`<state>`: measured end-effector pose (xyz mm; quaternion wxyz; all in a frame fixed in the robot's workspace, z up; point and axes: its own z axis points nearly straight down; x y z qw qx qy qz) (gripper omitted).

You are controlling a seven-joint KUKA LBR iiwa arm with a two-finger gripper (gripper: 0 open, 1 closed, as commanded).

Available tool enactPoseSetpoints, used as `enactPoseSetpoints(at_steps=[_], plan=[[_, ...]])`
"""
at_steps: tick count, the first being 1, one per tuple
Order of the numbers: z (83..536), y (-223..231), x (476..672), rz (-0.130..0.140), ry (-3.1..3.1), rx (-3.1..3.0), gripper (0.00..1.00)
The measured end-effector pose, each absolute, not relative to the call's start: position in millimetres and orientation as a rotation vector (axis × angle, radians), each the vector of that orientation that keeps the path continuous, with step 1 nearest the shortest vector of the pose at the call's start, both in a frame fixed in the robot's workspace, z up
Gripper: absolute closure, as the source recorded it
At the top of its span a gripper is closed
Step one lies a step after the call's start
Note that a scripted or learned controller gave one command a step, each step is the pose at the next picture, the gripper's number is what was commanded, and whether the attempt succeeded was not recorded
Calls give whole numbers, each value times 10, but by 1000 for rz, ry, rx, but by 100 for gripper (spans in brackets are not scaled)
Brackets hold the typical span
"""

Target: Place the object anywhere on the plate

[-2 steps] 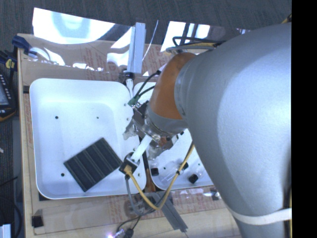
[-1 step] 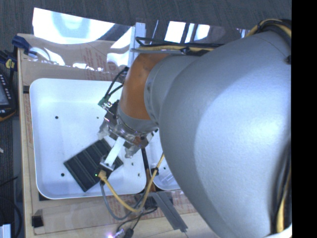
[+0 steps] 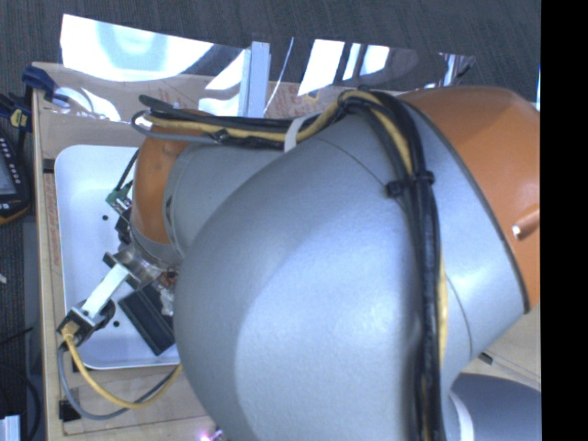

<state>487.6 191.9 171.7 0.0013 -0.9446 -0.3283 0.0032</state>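
Note:
My grey arm (image 3: 349, 283) with its orange band (image 3: 152, 191) covers most of the camera view and reaches down into the left white bin (image 3: 78, 237). The wrist ends low in that bin, where the dark gripper body (image 3: 147, 318) hangs just over the bin floor beside a white bracket (image 3: 99, 297). A small green thing (image 3: 119, 197) peeks out at the wrist's left edge; I cannot tell what it is. The arm hides the rest of the left bin's floor and whatever lies on it.
A yellow and grey cable (image 3: 110, 393) loops over the left bin's front rim. Dark equipment (image 3: 11, 173) stands past the wooden bench edge at far left. A bright reflective panel (image 3: 138, 49) runs along the back. The arm covers the right side of the bench.

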Motion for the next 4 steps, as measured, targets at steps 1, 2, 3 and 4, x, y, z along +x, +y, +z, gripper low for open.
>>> enactPoseSetpoints(at_steps=[1,2,3,4], plan=[[1795,1289,5112,10,-951,-2991,100],[1971,1642,5823,4,-793,-3039,100],[2097,1488,6432,-1,-389,-3117,100],[2979,1090,6097,7,-787,-3038,100]])
